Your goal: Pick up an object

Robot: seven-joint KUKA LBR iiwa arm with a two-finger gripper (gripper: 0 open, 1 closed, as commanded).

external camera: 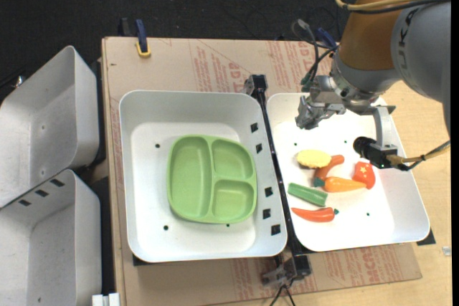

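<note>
1. We are seeing the candidate objects lying clustered in the right bin (401,222): a yellow piece (313,158), an orange carrot (344,185), a red pepper (364,174), a green piece (307,193) and a red chili (314,213). They are touching or sitting just beside one another, which we are judging makes a clean single grasp harder.
2. We are finding the gripper (310,115) hanging over the back-left part of that bin, above and just behind the yellow piece, apart from it.
3. We are not able to tell how the fingers are standing: they are showing as a dark, blurred shape, and nothing is visibly sitting between them.
4. We are judging the yellow piece to be the nearest target, lying a little toward the front of the bin from the gripper.
5. We are noting a green divided plate (212,179) resting in the left bin (136,226), and both bins sitting side by side on the desk (186,64).
6. We are also seeing two more white bins (43,118) tilted off the desk's left edge.
</note>
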